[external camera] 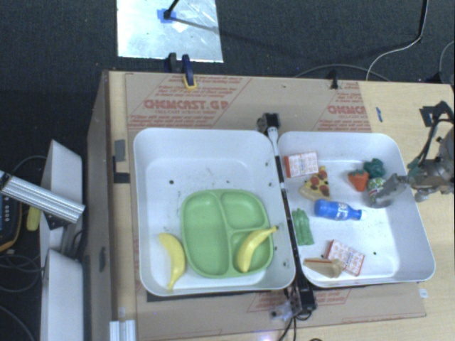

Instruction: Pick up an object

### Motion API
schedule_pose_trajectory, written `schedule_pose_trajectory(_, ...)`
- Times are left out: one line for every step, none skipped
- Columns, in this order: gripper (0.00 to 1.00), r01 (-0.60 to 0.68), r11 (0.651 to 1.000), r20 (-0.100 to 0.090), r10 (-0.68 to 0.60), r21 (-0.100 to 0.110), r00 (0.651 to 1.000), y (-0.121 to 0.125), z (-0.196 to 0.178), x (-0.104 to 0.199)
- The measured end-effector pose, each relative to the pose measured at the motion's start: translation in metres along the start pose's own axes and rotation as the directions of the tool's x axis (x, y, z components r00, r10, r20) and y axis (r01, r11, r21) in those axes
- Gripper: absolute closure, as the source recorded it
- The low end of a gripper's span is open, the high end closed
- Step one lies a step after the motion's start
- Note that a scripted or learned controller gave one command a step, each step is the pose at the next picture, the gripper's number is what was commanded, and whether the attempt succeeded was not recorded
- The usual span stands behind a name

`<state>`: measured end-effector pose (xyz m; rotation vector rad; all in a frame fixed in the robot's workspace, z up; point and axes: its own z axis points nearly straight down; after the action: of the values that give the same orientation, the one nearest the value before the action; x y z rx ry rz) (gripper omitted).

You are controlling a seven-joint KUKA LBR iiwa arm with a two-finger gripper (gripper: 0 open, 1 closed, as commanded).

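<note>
In left bin [153, 155]: green plate [213, 236], two bananas [173, 258].

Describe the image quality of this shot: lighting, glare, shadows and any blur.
Camera view: even overhead light, soft shadows under the bananas; glare washes out the foil sheet on the dark floor; the white bins look bright but keep detail; the tool at the right bin's edge is blurred, and small items such as the blue bottle look soft.
</note>
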<state>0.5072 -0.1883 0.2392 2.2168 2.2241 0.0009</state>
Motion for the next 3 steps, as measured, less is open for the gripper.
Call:
schedule_pose_trajectory(0.0, 0.0, 1.0, 0.001, 0.0, -0.002, 1.0, 0.058, 0.155, -0.018)
schedule_pose_trajectory(0.0, 0.001, 1.0, 0.0, -0.001, -0.003, 1.0, 0.132, 0.154, 0.011)
schedule_pose_trajectory(0.0, 0.002, 1.0, -0.001, -0.002, 0.002, 1.0, 0.162, 0.154, 0.038)
